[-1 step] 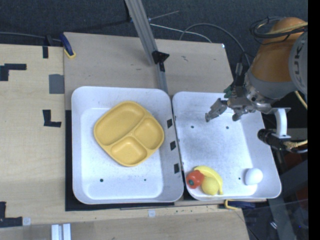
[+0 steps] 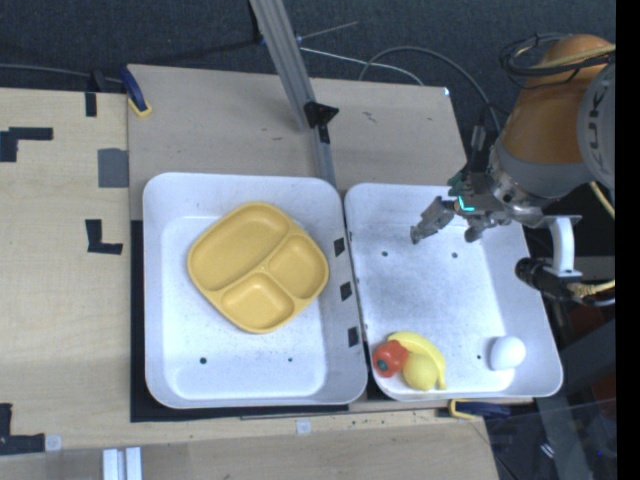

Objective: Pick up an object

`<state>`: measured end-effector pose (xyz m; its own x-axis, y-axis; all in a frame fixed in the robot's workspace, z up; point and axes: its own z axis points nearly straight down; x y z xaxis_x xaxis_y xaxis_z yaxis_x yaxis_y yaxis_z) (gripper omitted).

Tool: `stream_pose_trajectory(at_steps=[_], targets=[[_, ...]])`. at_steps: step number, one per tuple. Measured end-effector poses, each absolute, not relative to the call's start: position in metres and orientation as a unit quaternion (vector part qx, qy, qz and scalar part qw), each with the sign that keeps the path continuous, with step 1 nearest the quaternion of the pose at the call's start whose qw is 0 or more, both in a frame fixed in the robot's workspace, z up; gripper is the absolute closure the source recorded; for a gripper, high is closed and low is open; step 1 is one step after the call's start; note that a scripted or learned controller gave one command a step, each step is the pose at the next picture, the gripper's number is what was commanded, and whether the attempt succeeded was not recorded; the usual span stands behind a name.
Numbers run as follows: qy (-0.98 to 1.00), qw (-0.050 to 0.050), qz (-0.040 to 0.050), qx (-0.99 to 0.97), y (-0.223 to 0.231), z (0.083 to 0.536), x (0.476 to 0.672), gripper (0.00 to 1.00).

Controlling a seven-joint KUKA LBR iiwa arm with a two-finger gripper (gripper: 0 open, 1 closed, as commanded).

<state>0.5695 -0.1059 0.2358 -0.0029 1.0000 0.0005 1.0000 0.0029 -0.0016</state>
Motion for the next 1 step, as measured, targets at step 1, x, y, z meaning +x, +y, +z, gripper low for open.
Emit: stream_pose_trajectory(at_steps=[1], targets=[[-0.708,0.003,0.0026,-0.706,-0.0987,0.1732,0.5689,0.0]])
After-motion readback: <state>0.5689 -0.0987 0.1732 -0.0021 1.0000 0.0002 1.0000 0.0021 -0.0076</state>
